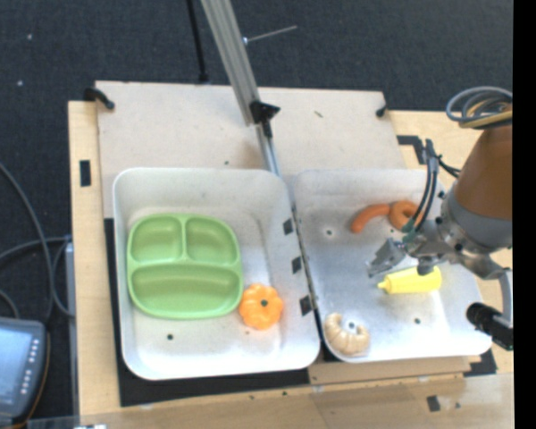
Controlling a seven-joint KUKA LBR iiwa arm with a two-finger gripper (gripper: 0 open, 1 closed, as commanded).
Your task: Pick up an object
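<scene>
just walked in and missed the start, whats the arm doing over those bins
The arm reaches in over the right bin, its gripper low beside a yellow object. Nothing shows between its fingers, so no pick yet. An orange curved piece lies further back and a beige pastry-like item sits near the front edge. The left bin holds a green divided tray and a small orange pumpkin.

Green divided tray (pixel 184 266), orange pumpkin (pixel 262 307), yellow object (pixel 412 281), white bins (pixel 143 351); my arm (pixel 487 186) grey, orange-banded.

The arm (pixel 484 181) hides part of the orange object (pixel 386 214), perhaps a toy.
</scene>
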